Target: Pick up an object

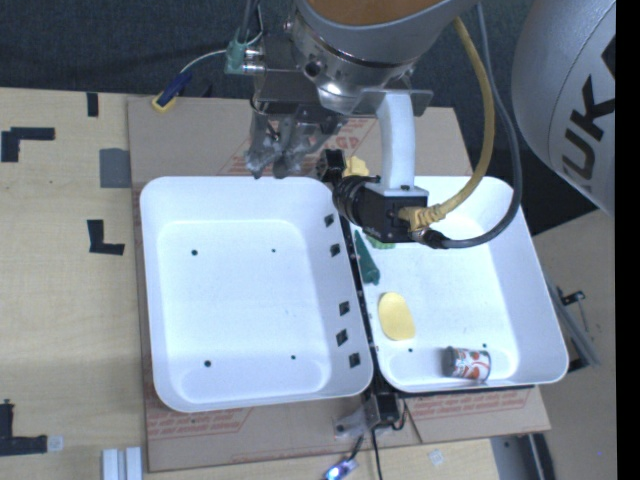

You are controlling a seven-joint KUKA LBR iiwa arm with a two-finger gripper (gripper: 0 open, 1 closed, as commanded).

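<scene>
We see the gripper (278, 153) above the left bin's (160, 268) far rim; its grip we cannot tell. In the right bin (520, 298) lie a yellow piece (396, 317) and a small can (467, 364).

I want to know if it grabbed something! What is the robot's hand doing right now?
Hand: up over the far rim of the left bin. Open or shut cannot be told, and nothing shows in it.

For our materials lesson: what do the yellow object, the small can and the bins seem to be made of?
Yellow object: probably soft plastic or foam, matte and evenly coloured. Small can: likely metal, its end shining under a printed label. Right bin and left bin: seemingly moulded plastic, smooth white with rounded corners.
</scene>
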